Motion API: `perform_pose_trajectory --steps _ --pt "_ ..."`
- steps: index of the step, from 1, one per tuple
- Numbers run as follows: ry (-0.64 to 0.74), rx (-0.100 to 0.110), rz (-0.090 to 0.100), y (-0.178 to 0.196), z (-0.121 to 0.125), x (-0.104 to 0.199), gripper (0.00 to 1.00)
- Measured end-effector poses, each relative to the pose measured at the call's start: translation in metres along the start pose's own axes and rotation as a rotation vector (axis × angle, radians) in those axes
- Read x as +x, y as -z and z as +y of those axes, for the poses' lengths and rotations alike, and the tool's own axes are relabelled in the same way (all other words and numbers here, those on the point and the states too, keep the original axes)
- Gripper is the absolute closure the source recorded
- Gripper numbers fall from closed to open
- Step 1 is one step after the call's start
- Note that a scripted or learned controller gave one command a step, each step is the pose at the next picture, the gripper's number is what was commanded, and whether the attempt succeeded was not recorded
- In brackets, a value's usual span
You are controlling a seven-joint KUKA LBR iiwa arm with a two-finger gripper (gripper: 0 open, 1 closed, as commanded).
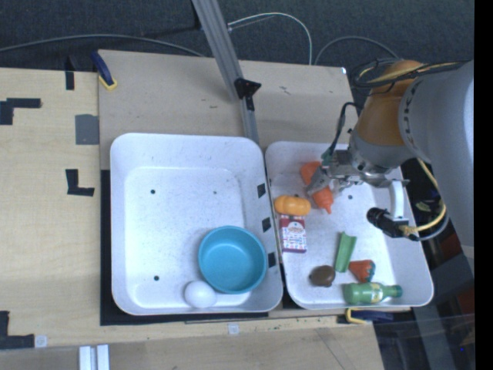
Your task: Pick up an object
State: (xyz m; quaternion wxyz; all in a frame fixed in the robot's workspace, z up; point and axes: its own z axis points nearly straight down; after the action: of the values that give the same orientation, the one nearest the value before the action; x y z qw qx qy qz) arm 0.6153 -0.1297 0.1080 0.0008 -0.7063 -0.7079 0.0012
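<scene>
Over the right bin (420, 284), the gripper (330, 180) hangs low among orange items; whether its jaws are open or closed cannot be told. An orange carrot-like piece (323, 200) lies just below the fingers, another orange piece (309, 171) just left. Nearby lie a small orange (292, 204), a red carton (293, 233), a green stick (344, 251) and a green bottle (371, 291). The left bin (154, 160) holds a blue bowl (231, 259) and a white ball (199, 293).

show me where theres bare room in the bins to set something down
Most room: the left bin, its whole upper half and left side bare, bordered below by the blue bowl and white ball. In the right bin, a small bare patch lies right of the green stick. Elsewhere it is crowded around the gripper and along the lower edge.
</scene>
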Motion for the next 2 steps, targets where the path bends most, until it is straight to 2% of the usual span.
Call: perform_pose_trajectory --steps 2 --pt "-0.001 -0.009 -0.001 0.126 0.008 -0.008 1.0"
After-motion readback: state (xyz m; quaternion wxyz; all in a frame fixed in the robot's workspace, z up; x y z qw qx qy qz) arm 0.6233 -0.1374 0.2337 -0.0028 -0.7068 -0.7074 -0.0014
